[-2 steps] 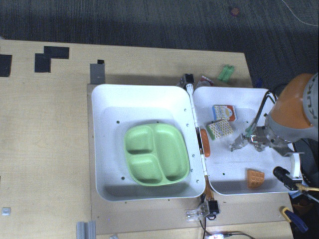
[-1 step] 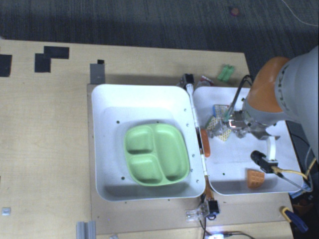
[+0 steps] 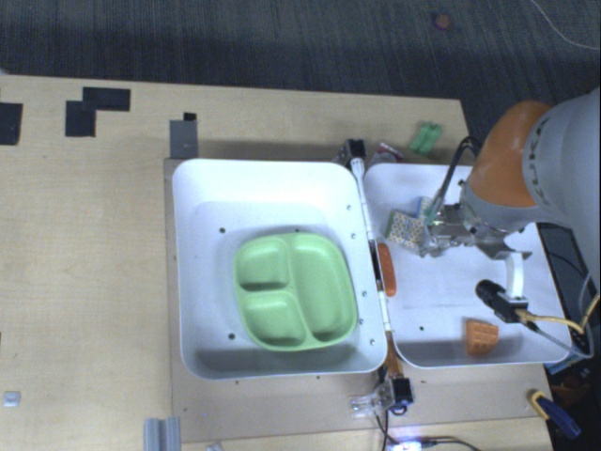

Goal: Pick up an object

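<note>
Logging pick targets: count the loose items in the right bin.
3: a patterned packet at upper left, an orange stick against the left wall, an orange block near the front wall. More may lie hidden under the arm.

1. the left bin looks like smooth white plastic with a soft sheen; the right bin looks alike.
2. the green divided tray, at centre frame, looks like smooth matt plastic.
3. the bench is pale, wood-like and matt.
4. the floor along the top looks like dark ribbed carpet.
5. the orange block, lower right, has a rough, gridded face.
6. the arm, right edge, has a smooth grey shell; its orange band is glossy.
</note>
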{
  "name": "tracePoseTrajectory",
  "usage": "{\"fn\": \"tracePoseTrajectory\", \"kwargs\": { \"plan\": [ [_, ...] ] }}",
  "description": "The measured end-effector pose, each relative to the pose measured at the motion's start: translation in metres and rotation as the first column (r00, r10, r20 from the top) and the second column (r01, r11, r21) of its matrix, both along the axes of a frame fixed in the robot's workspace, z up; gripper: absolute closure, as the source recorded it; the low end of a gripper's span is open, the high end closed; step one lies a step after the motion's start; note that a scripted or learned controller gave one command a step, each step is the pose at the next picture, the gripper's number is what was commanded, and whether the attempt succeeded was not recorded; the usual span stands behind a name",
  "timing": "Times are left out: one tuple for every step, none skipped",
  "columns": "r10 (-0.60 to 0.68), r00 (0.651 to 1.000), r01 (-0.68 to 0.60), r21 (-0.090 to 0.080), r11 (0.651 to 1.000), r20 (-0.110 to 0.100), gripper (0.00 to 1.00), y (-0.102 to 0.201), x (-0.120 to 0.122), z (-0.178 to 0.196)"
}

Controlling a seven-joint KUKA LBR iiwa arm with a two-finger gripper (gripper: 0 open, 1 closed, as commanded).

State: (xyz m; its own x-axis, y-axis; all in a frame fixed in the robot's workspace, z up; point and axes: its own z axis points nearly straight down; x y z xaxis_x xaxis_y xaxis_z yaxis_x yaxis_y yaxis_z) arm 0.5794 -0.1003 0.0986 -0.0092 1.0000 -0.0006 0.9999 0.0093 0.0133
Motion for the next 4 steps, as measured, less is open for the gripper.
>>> {"fn": "tracePoseTrajectory", "kwargs": {
  "plan": [
    [-0.004,1.0,0.004,-0.001,1.0,-0.007,1.0,-0.048,0.072,-0.013],
    [-0.007,1.0,0.007,-0.003,1.0,-0.006,1.0,-0.108,0.05,0.06],
    [-0.005,1.0,0.005,-0.001,1.0,-0.009,0.0,-0.106,0.05,0.058],
    [-0.002,1.0,0.002,0.011,1.0,-0.016,0.0,-0.1,0.091,-0.013]
  ]
}}
